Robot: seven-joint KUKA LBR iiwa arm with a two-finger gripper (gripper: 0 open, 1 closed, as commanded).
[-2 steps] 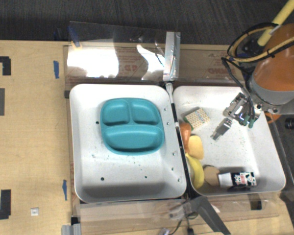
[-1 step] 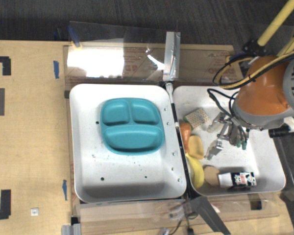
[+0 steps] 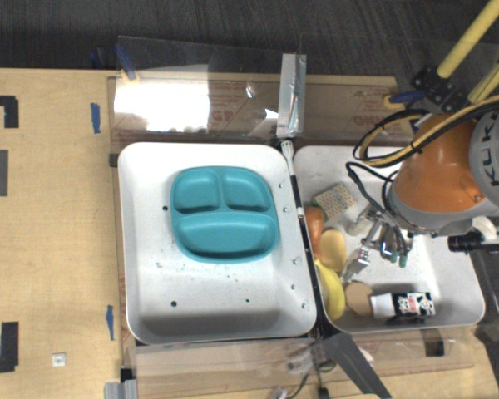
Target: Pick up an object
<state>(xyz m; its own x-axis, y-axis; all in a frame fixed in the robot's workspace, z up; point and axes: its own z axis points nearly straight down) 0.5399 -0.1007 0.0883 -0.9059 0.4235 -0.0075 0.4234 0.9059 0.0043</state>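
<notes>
- The hand (image 3: 381, 243) hangs low over the right bin (image 3: 457, 310), its metal tips just right of a cluster of objects along that bin's left wall. I cannot tell how the hand is set, as the wrist hides much of it, and nothing can be seen caught in it.
- Candidates for picking lie close together: a pale yellow rounded fruit (image 3: 333, 248) just left of the tips, an orange-brown piece (image 3: 314, 221) beyond it, a banana (image 3: 331, 289) nearer along the wall, a tan rounded item (image 3: 359, 299) beside it, and a small white bottle (image 3: 403, 304) lying on its side at the near right.
- A speckled flat piece (image 3: 334, 198) lies at the far side, apart from the tips.
- The pale fruit seems the likeliest target. To do this well, centre over one object alone, since neighbours touch and a stray tip could land between two.
- Rounded fruit may roll or squirt out, so descend fully before closing.
- The left bin (image 3: 141, 289) holds a teal divided tray (image 3: 224, 213), well apart from the hand.
</notes>
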